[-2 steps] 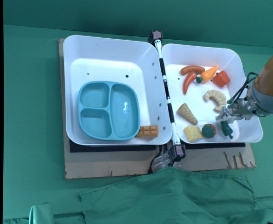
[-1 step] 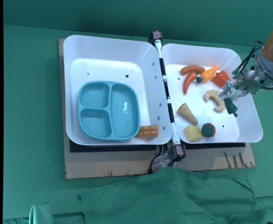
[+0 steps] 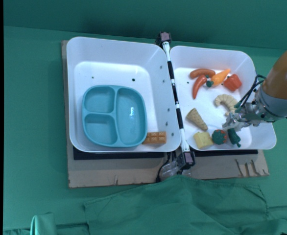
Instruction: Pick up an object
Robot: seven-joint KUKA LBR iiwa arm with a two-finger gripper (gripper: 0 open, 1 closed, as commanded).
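Note:
In the right bin (image 3: 241,58) lie two red sausages (image 3: 201,77), an orange carrot (image 3: 221,75), a red pepper (image 3: 232,82), a cream croissant (image 3: 225,101), a tan cone wedge (image 3: 196,119), a yellow cheese block (image 3: 203,139), a strawberry (image 3: 218,136) and a small dark green piece (image 3: 234,137). My gripper (image 3: 234,121) reaches in from the right and hangs low over the bin's front right part, just above the green piece and right of the croissant. Nothing shows between its fingers.
The left bin (image 3: 84,58) holds a teal divided plate (image 3: 114,115) and an orange waffle piece (image 3: 155,138) at its front right corner. A black-and-white divider bar (image 3: 173,94) runs between the bins. Green cloth (image 3: 182,204) lies bunched in front of the bench.

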